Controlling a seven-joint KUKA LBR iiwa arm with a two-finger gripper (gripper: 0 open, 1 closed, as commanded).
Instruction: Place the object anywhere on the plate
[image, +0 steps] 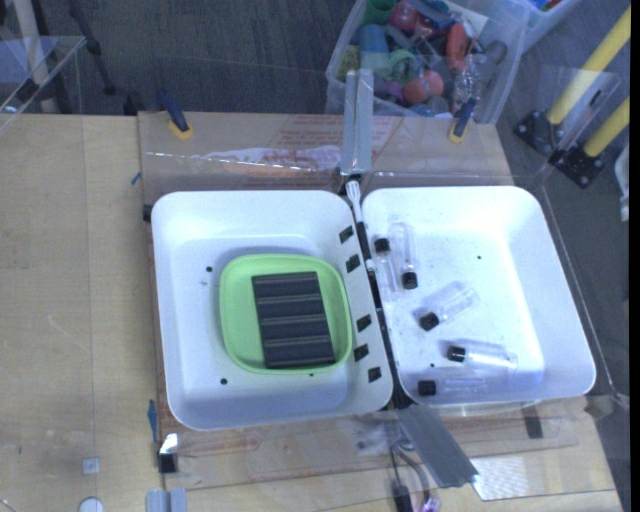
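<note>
A light green square plate (233, 310) lies in the left white bin (180, 240), a little toward its front. A dark grey ridged rectangular block (293, 320) rests flat on the plate, about centred, with its long side running front to back. Several clear vials with black caps lie scattered in the right white bin (520, 230): one (402, 250) near the divider, one (446, 304) in the middle, one (481, 353) toward the front.
A raised divider with black clips (362, 300) separates the two bins. A clear tub of colourful toys (425, 50) stands behind the bins. Yellow poles (595, 70) lean at the back right. Wooden bench surface (70, 300) stretches to the left.
</note>
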